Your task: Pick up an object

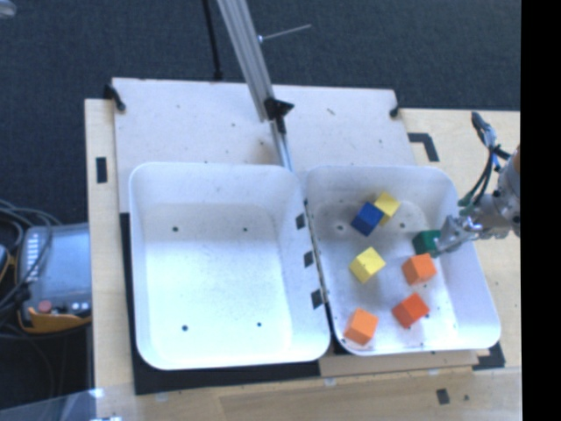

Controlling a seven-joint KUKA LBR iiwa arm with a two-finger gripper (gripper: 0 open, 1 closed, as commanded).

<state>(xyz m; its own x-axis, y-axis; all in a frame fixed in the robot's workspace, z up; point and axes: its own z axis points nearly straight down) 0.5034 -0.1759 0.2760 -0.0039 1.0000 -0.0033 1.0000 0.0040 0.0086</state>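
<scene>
Blocks, 7, all in right bin [465, 318]; left bin [158, 340] bare; hand [447, 238] grip state unclear

No text, label, brand, number or sign can be read here. The device with a grey screen [60, 261] at the left edge shows a blank face; any marks on it are too small and blurred to make out. The black marks on the bench [102, 169] are plain shapes, not letters.
</scene>
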